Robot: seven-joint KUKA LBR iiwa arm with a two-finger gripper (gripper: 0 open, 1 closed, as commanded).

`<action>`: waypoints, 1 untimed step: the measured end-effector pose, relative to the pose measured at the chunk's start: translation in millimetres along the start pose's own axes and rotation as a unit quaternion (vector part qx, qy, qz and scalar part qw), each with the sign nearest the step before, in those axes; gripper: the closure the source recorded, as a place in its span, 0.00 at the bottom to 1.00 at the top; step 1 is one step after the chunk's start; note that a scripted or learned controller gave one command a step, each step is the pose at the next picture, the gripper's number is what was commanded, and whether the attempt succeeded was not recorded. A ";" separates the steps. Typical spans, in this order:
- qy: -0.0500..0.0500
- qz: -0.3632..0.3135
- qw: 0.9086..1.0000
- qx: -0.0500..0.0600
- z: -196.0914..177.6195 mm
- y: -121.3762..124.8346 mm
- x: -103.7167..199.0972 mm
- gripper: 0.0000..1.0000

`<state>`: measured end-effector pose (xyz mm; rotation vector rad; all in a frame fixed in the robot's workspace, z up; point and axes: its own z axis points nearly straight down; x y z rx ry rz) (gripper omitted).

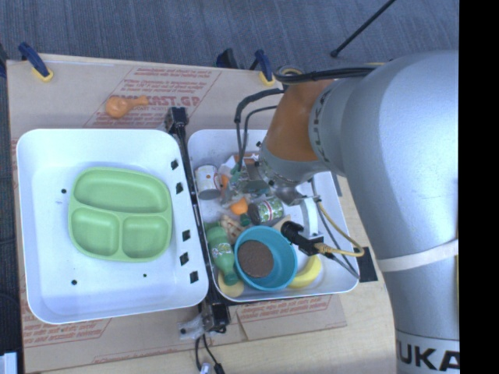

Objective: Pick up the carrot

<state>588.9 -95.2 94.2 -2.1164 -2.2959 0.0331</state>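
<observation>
The carrot [238,206] shows as a small orange piece in the clutter of the right bin [339,209], just left of a green-labelled can [270,209]. My gripper [246,182] is down in that bin, right above and behind the carrot, among the objects. The wrist hides much of its lower end. Another bit of orange [224,180] lies just left of the gripper.
A blue bowl [265,259] with a brown inside sits at the right bin's front, with a banana [309,274] and green items [221,255] beside it. The left bin [39,271] holds a green divided plate [121,213]. An orange toy [118,106] lies on the bench behind.
</observation>
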 end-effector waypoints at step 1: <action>-0.001 0.020 1.000 -0.010 -96.9 -36.6 24.9 1.00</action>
